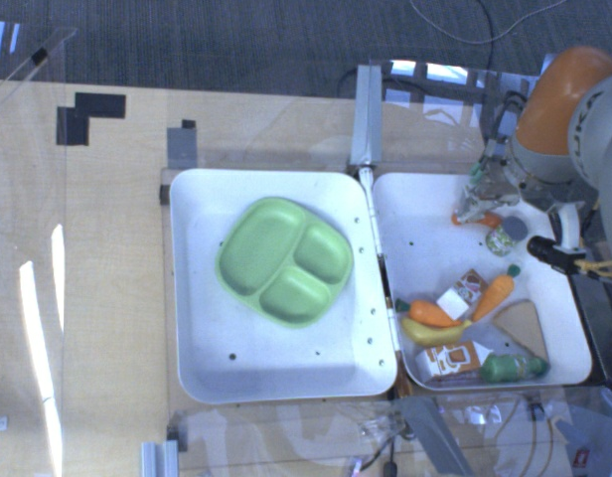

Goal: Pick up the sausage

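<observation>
Sausage (472,219) lies directly under the pincer (483,205); I cannot tell its grip.

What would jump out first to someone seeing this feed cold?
The green divided plate lying alone in the left bin draws the eye first. Next, the toy food heaped in the right bin's near corner: two carrots, a banana and a green bottle. At that bin's far right the gripper hangs low.
</observation>
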You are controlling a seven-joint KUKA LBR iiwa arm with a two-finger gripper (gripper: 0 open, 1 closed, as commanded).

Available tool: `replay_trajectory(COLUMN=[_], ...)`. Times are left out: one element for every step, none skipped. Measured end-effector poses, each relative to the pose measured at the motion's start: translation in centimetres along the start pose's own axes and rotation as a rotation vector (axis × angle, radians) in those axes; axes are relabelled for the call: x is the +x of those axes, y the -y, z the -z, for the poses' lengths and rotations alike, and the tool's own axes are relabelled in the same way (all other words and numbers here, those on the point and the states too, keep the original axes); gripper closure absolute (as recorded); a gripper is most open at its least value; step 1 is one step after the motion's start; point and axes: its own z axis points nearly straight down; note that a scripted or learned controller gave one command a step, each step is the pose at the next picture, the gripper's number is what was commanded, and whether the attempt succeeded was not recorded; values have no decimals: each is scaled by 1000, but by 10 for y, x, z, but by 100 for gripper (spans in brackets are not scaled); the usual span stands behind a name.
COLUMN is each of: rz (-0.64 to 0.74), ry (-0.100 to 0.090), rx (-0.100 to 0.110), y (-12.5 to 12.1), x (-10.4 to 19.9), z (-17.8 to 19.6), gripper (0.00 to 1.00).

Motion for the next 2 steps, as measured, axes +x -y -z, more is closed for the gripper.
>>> replay_trajectory(rz=[1,56], ry=[0,17], rx=[0,-16], y=[0,-13], x=[0,0], z=[0,-14], gripper=[0,0])
